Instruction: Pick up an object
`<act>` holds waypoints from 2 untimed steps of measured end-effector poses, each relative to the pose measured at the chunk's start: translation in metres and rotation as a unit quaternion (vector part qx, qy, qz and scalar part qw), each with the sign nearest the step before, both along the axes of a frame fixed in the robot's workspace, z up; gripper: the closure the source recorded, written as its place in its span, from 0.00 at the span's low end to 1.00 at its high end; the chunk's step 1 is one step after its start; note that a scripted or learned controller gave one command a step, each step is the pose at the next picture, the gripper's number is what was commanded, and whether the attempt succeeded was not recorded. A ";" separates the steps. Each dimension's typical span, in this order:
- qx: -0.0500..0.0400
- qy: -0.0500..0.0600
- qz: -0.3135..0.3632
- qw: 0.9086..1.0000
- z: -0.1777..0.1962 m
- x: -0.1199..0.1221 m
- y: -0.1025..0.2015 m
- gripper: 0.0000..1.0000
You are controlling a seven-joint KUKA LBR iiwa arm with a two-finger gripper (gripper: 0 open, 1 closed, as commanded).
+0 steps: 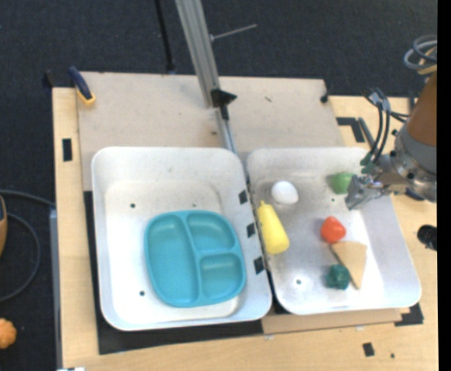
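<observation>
The right bin (380,284) holds a white egg-shaped object (285,192), a yellow banana-like piece (272,229), a green object (339,182), a red ball (333,229), a tan wedge (352,260) and a dark teal object (336,277). My gripper (358,192) reaches in from the right over the bin's upper right part, just right of the green object and above the red ball. Nothing shows between its fingers.
The left bin (117,176) carries a blue sectioned tray (196,257). A metal post (198,41) rises behind the bins. An orange object (1,331) lies off the bench at lower left. Cables hang near the arm at right.
</observation>
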State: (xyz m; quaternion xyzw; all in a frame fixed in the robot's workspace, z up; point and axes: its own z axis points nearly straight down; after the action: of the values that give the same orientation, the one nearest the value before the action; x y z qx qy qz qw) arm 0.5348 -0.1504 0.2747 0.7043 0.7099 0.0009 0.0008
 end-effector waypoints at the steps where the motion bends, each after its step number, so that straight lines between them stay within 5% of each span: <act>1: 0.000 0.000 0.000 1.000 -0.004 -0.003 0.055 1.00; 2: 0.000 0.001 0.000 1.000 -0.019 -0.002 0.107 1.00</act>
State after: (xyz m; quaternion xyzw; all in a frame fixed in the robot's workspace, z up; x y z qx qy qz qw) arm 0.5323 -0.0435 0.2560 0.7045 0.7097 0.0007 0.0000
